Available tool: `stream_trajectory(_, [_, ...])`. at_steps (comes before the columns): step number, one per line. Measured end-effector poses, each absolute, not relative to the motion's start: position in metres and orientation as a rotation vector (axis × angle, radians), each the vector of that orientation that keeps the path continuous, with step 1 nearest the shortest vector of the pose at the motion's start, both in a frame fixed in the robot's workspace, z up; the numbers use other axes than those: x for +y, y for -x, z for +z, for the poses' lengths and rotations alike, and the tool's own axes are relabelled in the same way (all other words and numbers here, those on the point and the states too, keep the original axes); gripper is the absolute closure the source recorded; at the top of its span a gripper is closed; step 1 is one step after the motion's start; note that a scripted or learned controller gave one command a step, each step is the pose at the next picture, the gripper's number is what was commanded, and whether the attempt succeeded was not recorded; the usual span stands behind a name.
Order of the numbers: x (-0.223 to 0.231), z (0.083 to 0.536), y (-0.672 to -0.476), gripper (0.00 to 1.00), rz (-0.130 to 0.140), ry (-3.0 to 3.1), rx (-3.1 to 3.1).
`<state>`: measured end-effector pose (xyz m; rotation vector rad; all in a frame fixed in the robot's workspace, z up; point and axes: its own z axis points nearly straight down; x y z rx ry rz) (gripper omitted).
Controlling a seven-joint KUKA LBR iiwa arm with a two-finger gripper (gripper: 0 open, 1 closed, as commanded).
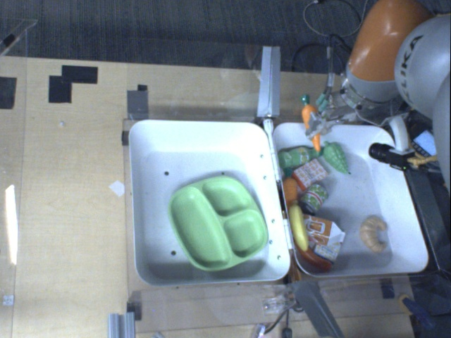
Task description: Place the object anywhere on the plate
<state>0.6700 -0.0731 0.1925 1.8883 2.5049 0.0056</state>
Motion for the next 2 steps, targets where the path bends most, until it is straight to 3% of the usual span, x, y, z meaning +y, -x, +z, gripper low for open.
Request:
stream_trajectory(1, [0.018, 0.216, -0.599, 1.00, 0.007, -1.870, 2.519])
stream_trajectory(2, [0.105, 0.185, -0.564, 1.00, 0.005, -1.729, 2.621])
